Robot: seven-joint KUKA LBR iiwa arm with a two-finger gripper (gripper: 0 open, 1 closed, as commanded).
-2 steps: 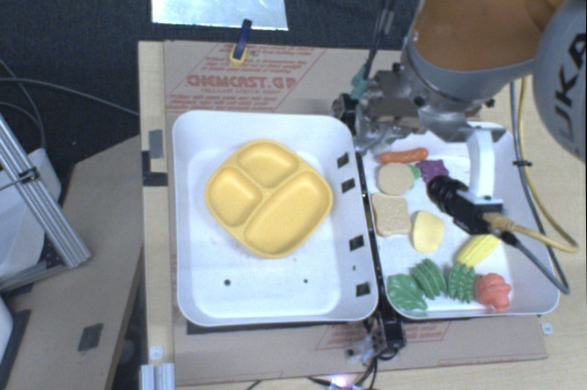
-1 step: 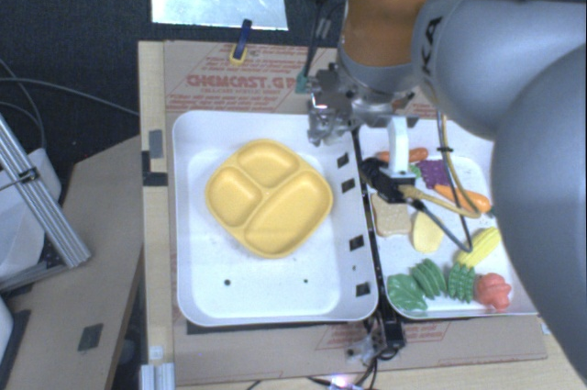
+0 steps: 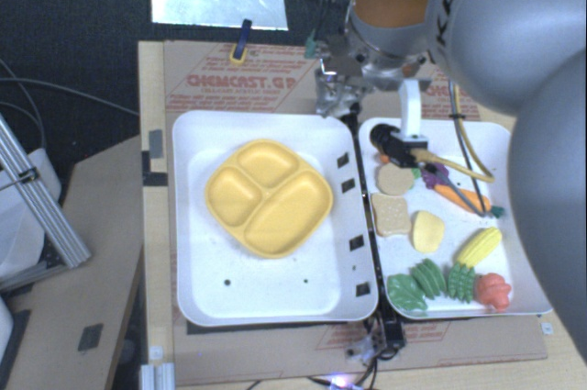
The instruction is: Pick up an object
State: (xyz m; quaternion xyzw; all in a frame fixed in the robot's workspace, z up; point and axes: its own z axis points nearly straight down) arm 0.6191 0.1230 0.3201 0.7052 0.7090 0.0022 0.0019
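Toy food sits in the right bin: bread slice, carrot, corn, greens, tomato. Gripper hangs over the divider at the far rim, well apart from all of it. Jaw state: cannot tell, too blurred. Yellow plate lies left of it.

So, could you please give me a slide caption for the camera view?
KUKA arm's gripper above the bins' divider; yellow sectioned plate in left bin, toy foods in right bin.
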